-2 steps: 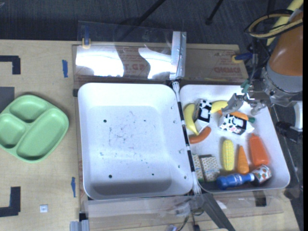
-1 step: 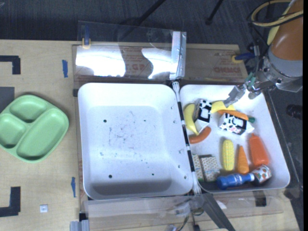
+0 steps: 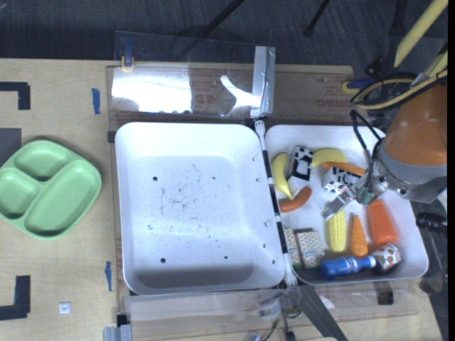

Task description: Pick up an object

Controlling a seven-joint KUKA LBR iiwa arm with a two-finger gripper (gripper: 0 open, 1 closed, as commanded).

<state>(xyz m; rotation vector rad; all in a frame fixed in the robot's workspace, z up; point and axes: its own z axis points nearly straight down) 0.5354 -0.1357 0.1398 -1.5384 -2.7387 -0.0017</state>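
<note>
Arm point(image 3: 419, 137) reaching from right | gripper point(image 3: 346, 199) low over right bin point(image 3: 419, 258)

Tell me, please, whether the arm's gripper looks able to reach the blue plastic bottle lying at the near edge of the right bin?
Probably yes. The blue plastic bottle lies uncovered on top, with the gripper hovering in the same right bin, though the yellow corn cob and orange carrot crowd it.

Robotics lab, bench point(image 3: 57, 84), white bins point(image 3: 188, 137), tripods point(image 3: 320, 9)

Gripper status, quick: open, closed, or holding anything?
Gripper: cannot be told from the camera view. It is low in the right bin, over the corn cob, with nothing visibly held.
</note>
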